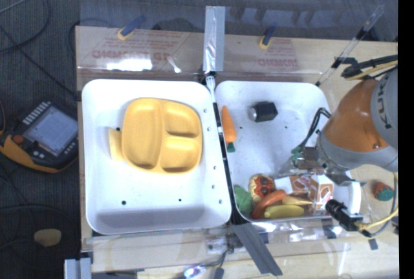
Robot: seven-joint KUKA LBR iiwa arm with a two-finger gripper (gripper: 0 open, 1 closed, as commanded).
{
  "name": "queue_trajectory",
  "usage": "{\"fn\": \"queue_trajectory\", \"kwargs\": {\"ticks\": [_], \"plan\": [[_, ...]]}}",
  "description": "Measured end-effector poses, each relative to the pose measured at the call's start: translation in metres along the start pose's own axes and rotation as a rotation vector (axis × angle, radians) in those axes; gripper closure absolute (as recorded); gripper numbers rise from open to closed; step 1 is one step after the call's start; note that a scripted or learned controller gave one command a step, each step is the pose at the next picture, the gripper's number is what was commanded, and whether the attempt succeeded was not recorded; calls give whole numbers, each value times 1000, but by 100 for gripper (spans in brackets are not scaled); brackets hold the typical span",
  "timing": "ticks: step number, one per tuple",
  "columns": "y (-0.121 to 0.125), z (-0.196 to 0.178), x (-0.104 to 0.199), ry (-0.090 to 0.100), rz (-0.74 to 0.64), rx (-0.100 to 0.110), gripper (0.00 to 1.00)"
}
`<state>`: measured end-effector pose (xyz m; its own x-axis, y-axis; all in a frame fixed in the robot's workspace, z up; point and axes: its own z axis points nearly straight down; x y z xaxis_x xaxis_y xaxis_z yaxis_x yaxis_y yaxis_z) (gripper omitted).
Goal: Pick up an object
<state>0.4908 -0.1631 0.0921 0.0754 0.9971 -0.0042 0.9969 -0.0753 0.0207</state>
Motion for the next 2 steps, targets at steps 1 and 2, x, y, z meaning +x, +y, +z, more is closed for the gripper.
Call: {"fn": "queue_trajectory", "kwargs": {"ticks": [1,2], "plan": [[2,0,-18,6,-179,3,0],[3,-9,-17,9,-180,1,100]]}}
